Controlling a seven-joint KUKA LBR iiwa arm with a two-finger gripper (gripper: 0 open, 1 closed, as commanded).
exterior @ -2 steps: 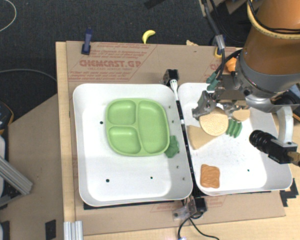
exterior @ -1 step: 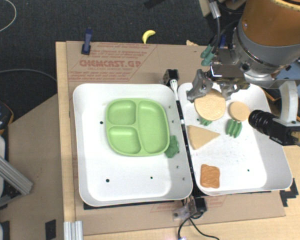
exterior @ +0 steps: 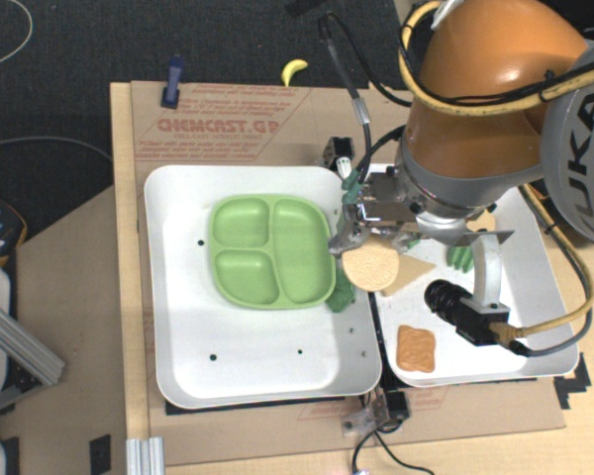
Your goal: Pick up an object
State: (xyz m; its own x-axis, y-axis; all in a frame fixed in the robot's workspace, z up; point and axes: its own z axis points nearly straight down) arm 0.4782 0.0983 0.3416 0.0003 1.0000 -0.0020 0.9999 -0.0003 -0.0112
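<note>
Right now the arm (exterior: 495, 77) is reaching in from the right and hanging low over the strip where the two white bins are meeting. The gripper (exterior: 359, 236) is sitting just above the inner edge of the right bin (exterior: 549, 275). Whether it is spread or closed I cannot tell, since the wrist is blocking my line of sight.

A round tan disc (exterior: 368, 269) is lying directly under it, right at the divide between the bins. Whether the gripper is actually touching the disc, I cannot make out. A pale wedge (exterior: 414, 270) is resting against the disc's right side. Further right, a small green piece (exterior: 461, 257) is lying in the same bin. A tan square (exterior: 416, 348) is sitting flat near that bin's front edge, well apart from the disc.

Over in the left bin (exterior: 168, 265), a green divided plate (exterior: 272, 250) is lying upright toward the back right, close to the gripper. A dark green scrap (exterior: 339, 299) is peeking out at the plate's near right corner, just beside the bin wall.

Both bins are resting on a cardboard sheet (exterior: 228, 127). A blue clip (exterior: 172, 82) is sitting at its far edge, and a small yellow thing (exterior: 294, 69) is lying just beyond it.
</note>
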